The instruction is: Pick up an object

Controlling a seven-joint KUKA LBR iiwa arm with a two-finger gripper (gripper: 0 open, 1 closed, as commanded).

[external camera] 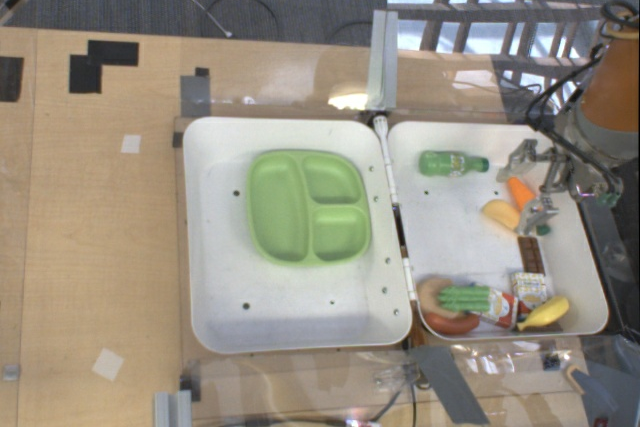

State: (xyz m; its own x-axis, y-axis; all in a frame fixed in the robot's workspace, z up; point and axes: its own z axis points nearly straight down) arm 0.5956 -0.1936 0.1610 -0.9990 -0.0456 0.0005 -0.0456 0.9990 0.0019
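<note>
My gripper hangs over the right bin near its far right side, below the orange-banded wrist. Its two metal fingers stand wide apart, so it is open. A small orange carrot-like piece lies on the bin floor in the gap between them, and neither finger presses on it. Just to its left lies a yellow rounded object. A green bottle lies on its side toward the bin's back.
A brown bar, a banana, a white-red packet, a green bundle and a reddish round item crowd the right bin's front. The left bin holds a green divided plate.
</note>
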